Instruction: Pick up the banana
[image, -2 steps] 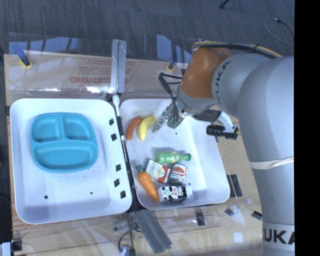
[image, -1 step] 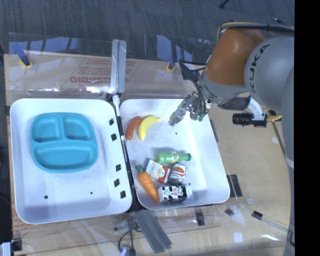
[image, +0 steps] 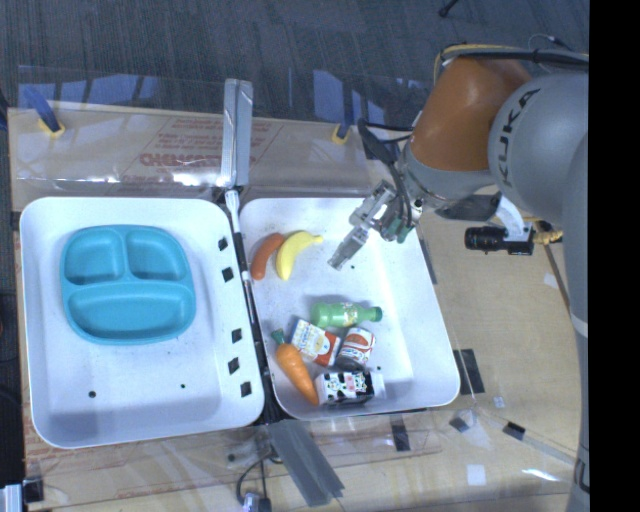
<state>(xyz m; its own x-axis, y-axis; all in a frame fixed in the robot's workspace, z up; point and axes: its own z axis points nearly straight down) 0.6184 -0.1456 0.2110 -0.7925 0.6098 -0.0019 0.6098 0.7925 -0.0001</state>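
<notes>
Pincer (image: 340, 260) state unclear, one banana (image: 291, 250); two bins (image: 420, 380), two carrots (image: 296, 371)

banana (image: 291, 250): yellow
sausage (image: 265, 255): orange-brown
carrot (image: 295, 370): orange
bottle (image: 345, 315): green, white label
carton (image: 349, 387): white with black patches
pouch (image: 312, 343): red, white and orange print
tray (image: 127, 283): plain turquoise
bins (image: 150, 405): white
arm (image: 480, 115): grey, orange band
</notes>
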